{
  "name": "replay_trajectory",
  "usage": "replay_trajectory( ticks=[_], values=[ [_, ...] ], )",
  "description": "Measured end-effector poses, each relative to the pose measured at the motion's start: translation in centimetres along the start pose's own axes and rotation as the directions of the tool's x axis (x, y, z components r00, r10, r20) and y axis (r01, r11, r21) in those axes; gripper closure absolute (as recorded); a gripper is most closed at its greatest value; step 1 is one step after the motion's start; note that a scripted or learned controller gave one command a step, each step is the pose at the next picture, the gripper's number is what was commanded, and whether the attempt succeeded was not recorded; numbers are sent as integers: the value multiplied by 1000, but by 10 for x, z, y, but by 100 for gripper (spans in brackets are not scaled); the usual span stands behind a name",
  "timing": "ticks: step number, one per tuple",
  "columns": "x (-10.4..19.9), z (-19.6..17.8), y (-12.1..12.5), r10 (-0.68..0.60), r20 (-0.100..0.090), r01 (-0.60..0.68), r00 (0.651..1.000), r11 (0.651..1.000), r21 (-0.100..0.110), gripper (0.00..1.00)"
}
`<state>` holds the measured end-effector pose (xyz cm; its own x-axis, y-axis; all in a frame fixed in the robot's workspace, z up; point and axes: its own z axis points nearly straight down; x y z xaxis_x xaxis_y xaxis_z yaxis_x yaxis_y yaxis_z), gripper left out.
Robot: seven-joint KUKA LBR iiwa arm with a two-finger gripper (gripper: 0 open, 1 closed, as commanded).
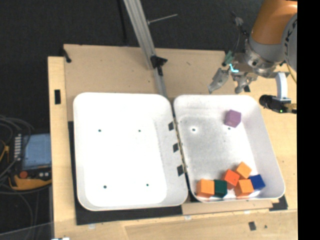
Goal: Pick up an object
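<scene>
Alone, purple cube [232, 117], corner-on, slightly skewed

The arm [272, 21] is cut off by the top edge at the upper right of the frame, so that only its orange band and grey wrist are seen. The gripper [229, 83] is too small for the set of its fingers to be told. A metal pole [142, 34] is cut off by the top edge. At the lower left, cables [10, 134] and a blue device [37, 151] are cut by the left edge. In the cluster at the lower right, the green block [220, 187] is partly hidden by an orange block [231, 177].
</scene>
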<state>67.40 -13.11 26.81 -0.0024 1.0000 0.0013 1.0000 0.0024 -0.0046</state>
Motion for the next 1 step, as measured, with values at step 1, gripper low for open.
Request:
replay_trajectory(
  ticks=[1],
  values=[
    [-1, -3, 1, -2, 4, 2, 1000, 1000, -4, 0]
  ],
)
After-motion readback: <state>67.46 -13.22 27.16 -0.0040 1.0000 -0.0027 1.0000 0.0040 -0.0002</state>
